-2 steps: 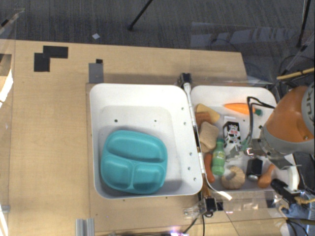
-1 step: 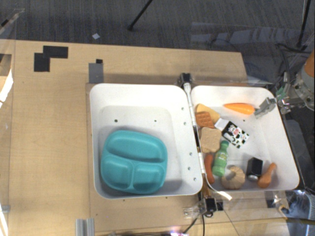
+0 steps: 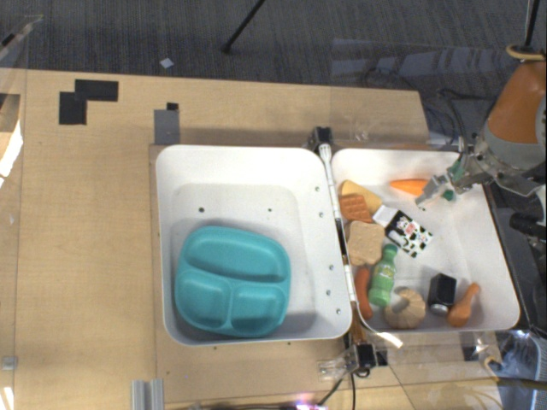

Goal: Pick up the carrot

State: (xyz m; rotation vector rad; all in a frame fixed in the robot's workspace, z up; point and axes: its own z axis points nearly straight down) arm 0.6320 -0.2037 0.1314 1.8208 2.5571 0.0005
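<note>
Where the arm reaches in from the right, its gripper (image 3: 438, 188) hangs low over the upper part of the right bin (image 3: 500, 254), just beside the right tip of the carrot (image 3: 408, 187). The carrot lies flat on the bin floor near the far wall, its length running left to right. Whether the tool touches it, and whether the fingers are apart or together, I cannot tell, as they are too small and blurred.

Left of the carrot, a toast slice (image 3: 359, 202) sits against the divider, with a paler bread slice (image 3: 367, 243) below it. A black-and-white patterned card (image 3: 408, 231) lies between these and the bin's middle. A green bottle (image 3: 383, 276) leans beside a red-orange piece (image 3: 363, 290), and a round tan lump (image 3: 405, 308) rests near the front wall. A black box (image 3: 442, 292) stands just beside an orange item (image 3: 464, 303) in the front right corner.

The left bin (image 3: 239, 178) holds a teal divided tray (image 3: 231, 280). Both bins rest on the wooden counter (image 3: 77, 254).
</note>
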